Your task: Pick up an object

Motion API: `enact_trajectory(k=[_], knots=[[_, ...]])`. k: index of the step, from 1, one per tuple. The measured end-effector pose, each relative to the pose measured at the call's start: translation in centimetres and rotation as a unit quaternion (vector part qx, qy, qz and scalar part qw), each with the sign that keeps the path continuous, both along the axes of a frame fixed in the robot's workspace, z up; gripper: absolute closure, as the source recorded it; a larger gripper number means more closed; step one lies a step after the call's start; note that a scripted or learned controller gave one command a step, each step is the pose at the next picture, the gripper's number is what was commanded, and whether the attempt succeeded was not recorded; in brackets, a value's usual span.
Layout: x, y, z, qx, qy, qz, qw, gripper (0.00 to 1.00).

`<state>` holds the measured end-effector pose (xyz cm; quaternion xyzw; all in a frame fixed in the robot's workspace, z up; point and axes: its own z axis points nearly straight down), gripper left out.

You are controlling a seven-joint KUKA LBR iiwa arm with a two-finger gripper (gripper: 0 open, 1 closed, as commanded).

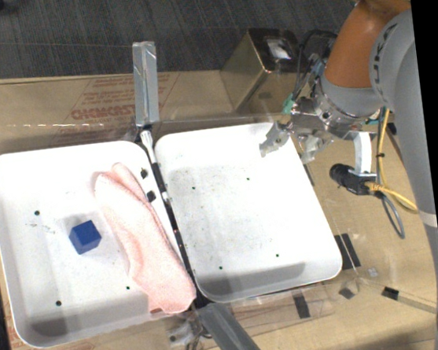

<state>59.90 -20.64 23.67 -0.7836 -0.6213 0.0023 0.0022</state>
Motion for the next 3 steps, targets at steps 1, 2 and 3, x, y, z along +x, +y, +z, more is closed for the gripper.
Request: enact_trajectory(k=[1, 2, 3], knots=[[0.0, 0.1, 0.9, 0.0006, 0.002, 0.004, 1.0000, 1.00], [0.0, 0.1, 0.9, 0.0006, 0.002, 0.004, 1.0000, 0.00], [-3.5, 0.3, 13.1, -0.0005, -0.003, 0.015, 0.9999, 0.00]])
